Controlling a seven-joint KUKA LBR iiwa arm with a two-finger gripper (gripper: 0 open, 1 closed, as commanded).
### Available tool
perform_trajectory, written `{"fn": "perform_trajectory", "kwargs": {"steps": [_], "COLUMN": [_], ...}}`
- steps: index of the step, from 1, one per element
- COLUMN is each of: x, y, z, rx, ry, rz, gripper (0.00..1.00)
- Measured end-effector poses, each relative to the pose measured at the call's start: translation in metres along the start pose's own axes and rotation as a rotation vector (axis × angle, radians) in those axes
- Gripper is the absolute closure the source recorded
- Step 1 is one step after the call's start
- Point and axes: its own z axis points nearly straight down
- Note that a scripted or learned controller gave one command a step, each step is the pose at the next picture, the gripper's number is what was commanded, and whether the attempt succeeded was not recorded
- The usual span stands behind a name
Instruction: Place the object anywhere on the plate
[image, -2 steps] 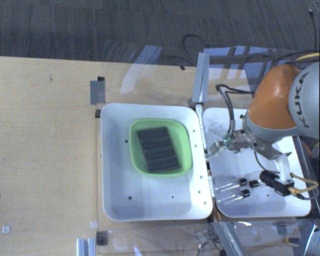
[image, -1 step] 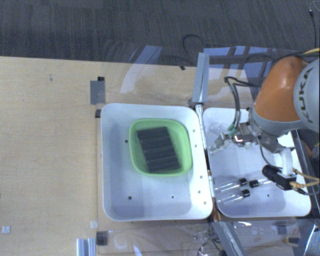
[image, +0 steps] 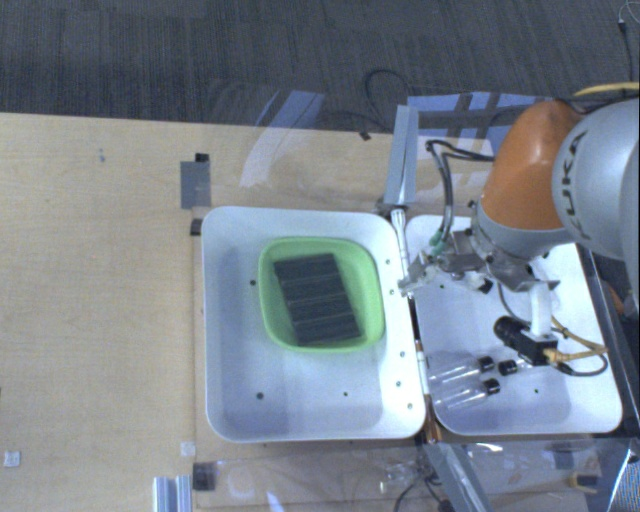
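Note:
A dark grey ridged block (image: 317, 298) lies flat on the square green plate (image: 275, 320), which sits in the upper middle of the left bin (image: 230, 400). My gripper (image: 447, 386) hangs over the right bin (image: 590, 410), near its front left corner and well to the right of the plate. Its two translucent fingers (image: 452, 375) point left and stand apart, open, with nothing between them. The grey arm with its orange band (image: 525, 170) comes in from the upper right and covers the back of the right bin.
A raised rim (image: 413, 330) divides the two bins. Cables (image: 575, 355) loop off the wrist over the right bin. A metal post (image: 400, 160) stands behind the bins, and small grey brackets (image: 195, 183) sit on the wooden bench to the left.

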Motion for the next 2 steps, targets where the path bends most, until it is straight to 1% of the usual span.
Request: {"fn": "perform_trajectory", "kwargs": {"steps": [1,2], "x": [0.043,-0.02], "y": [0.019,0.061], "z": [0.005,0.004], "rx": [0.001,-0.001], "ry": [0.0,-0.001], "rz": [0.001,0.08], "gripper": [0.0,0.0]}}
